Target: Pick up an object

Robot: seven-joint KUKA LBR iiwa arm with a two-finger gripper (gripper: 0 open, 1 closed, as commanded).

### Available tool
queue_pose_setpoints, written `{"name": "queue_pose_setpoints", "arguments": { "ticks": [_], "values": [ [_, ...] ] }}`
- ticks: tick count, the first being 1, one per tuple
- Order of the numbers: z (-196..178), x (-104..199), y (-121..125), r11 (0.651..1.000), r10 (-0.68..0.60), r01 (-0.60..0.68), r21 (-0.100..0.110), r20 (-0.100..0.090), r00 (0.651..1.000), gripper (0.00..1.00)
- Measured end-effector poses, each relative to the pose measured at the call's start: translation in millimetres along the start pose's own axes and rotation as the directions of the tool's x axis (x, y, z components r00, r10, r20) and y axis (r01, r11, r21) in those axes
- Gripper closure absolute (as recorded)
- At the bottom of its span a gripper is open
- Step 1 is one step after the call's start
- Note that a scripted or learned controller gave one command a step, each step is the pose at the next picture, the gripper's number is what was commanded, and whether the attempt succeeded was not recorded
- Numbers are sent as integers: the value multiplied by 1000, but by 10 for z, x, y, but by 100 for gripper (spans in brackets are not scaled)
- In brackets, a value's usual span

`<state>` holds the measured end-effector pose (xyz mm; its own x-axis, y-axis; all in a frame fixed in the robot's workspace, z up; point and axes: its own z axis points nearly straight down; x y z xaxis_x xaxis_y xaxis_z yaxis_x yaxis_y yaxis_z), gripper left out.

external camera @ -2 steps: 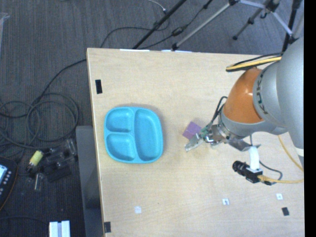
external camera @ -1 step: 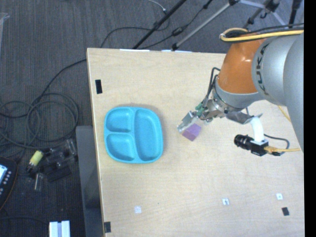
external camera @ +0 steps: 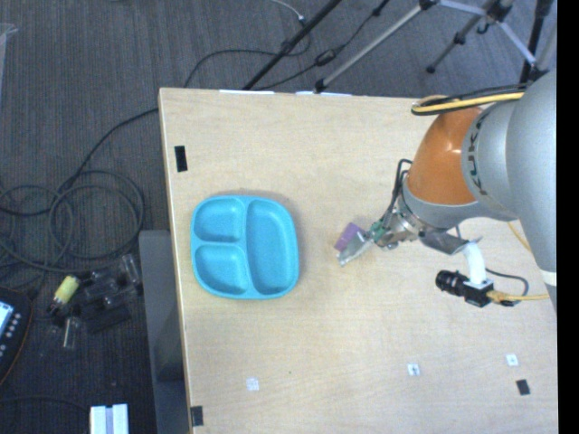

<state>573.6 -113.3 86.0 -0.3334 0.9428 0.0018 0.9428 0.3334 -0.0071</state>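
Observation:
A small purple object lies on the pale wooden bench top, near the middle. My gripper reaches in from the right and its tip is right at this object, touching or nearly touching its right side. The view is too small and blurred to show whether the object is held. The grey arm with its orange band rises behind the gripper at the right.
A light blue divided plate with three compartments rests left of the purple object, a short gap away. A black cylinder with a yellow cable hangs by the wrist. The bench's left edge drops to a dark floor with cables.

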Motion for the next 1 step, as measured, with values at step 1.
{"name": "queue_pose_setpoints", "arguments": {
  "ticks": [1],
  "values": [
    [-58,6,0,1000,0,0,3,-3,1000,100]
  ]
}}
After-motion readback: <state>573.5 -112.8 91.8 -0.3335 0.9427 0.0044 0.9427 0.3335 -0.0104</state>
